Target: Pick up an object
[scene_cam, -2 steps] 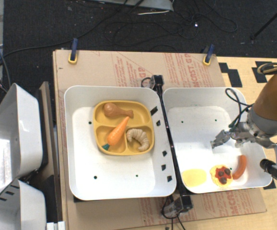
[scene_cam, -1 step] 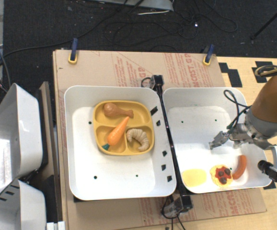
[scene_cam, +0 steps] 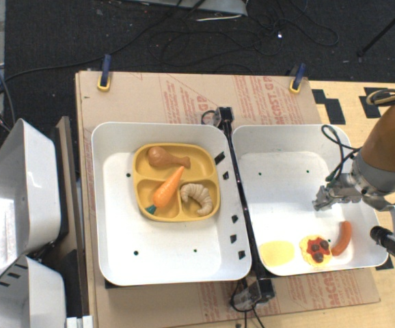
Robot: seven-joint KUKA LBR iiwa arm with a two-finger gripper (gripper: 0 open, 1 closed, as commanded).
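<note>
While nothing is yet lifted, the sausage [scene_cam: 342, 238] is seen lying in the right bin [scene_cam: 279, 169], near its front right corner, just beside a small pizza slice [scene_cam: 316, 249] and a yellow disc [scene_cam: 277, 253]. The claw [scene_cam: 326, 198] is held just above and left of the sausage, apart from it; whether it is open or closed cannot be told. The approach step is judged to be in hand. A short shift toward the sausage, then a descent, is called for. A yellow plate [scene_cam: 177, 181] of toy food is kept in the left bin [scene_cam: 115, 203].
</note>
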